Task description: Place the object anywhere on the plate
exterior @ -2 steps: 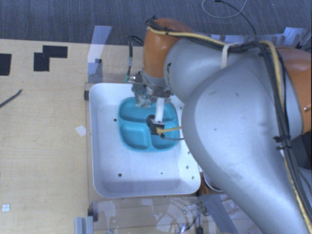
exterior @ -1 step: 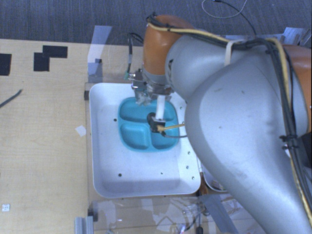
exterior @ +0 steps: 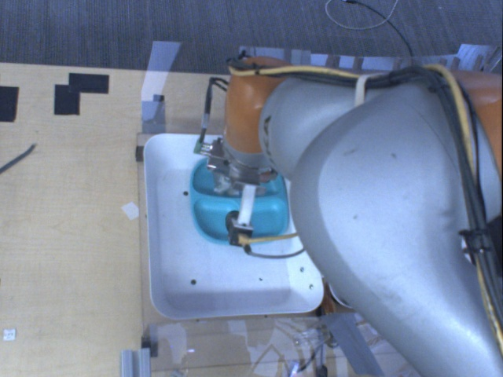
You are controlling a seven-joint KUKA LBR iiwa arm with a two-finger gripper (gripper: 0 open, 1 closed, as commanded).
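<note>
Looking down from the fixed camera, I see the grey arm point(exterior: 377, 210) sweeping in from the right, and its orange band point(exterior: 244, 108) sits directly above the blue plate point(exterior: 267, 210). The plate lies in the far half of the white bin point(exterior: 169, 234), near the middle, on the light wooden table point(exterior: 71, 210). The gripper point(exterior: 234, 181) hangs low over the plate's centre, and the wrist covers it from above, so I cannot tell whether it is spread, pressed together or pinching anything. I also cannot tell where the object is, because the wrist hides the middle of the plate and nothing loose lies on the bare bin floor around it.

My guess is that the plate is moulded plastic. It has a glossy surface, a raised rim and a ridge that splits it into compartments. I expect it to be stiff, light and slick underneath, so it could skid on the smooth bin floor if I push down off-centre. Its shallow wells should catch a small item dropped from just above.

Since I haven't seen the object, I would treat it as small and light. I would take it across its narrowest part and release it low over a well rather than on the ridge.
</note>
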